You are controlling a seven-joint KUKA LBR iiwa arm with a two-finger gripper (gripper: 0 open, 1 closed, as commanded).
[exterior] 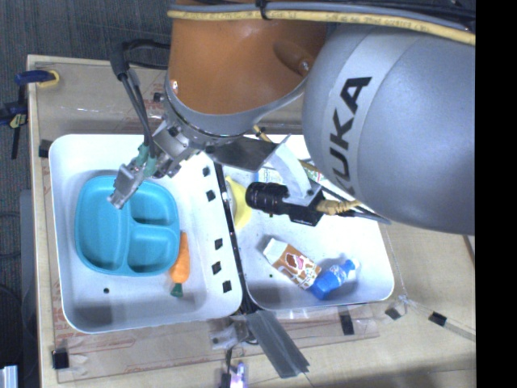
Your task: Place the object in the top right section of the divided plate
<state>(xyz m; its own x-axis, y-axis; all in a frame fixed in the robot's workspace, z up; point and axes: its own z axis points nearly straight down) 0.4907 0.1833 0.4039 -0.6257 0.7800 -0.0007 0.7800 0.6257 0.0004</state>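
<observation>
1. My arm [380, 95] is nearest the camera: grey body with an orange band, coming in from the right over both bins.
2. My gripper [125, 188] hangs over the top edge of the blue divided plate [125, 233] in the left bin [65, 176].
3. Can't tell whether my fingers are apart or together, or whether anything sits between them.
4. Carrot [179, 267] lies in the left bin, touching the plate's right rim, outside its sections.
5. Right bin [371, 285] holds a blue bottle [334, 277], a small carton [291, 263], and a yellow item [238, 204] by the divider.
</observation>
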